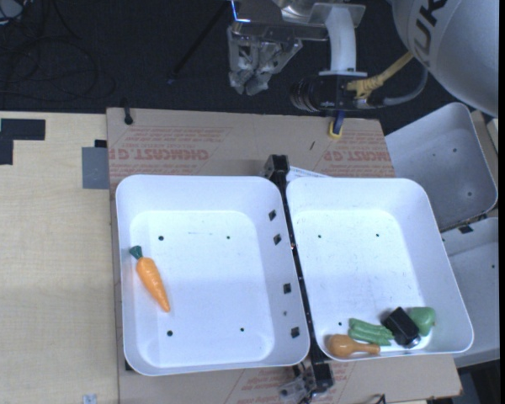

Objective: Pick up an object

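The tool (254, 67) hangs high above the counter (42, 251), its fingers a grey blur against the dark background, so their spacing cannot be read. The arm (454, 32) is cut off by the top and right edges. In the right bin (438, 234), a black object (401, 326) overlaps and partly hides the green items (379, 330) beside it.
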{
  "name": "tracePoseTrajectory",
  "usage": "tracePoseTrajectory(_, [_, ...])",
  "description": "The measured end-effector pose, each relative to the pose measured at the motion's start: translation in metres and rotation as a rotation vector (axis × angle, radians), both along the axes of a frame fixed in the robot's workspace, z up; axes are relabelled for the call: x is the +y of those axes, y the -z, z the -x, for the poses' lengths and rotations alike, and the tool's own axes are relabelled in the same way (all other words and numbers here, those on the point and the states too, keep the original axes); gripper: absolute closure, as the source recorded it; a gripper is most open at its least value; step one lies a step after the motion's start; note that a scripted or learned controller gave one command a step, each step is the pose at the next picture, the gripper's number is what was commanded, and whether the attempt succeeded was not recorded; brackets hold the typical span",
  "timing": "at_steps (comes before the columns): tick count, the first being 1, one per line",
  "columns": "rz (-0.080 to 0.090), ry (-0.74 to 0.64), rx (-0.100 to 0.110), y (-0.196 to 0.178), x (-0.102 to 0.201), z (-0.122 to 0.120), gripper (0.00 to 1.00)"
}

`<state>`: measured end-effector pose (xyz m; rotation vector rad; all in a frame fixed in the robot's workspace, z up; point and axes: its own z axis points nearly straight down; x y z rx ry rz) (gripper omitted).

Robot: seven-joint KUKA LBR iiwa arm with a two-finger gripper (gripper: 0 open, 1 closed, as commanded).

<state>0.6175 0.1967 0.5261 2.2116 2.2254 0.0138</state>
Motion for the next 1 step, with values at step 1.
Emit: tracePoseTrajectory(1, [0.009, 0.003, 0.025, 0.1425, 0.0292, -0.0209, 1.00])
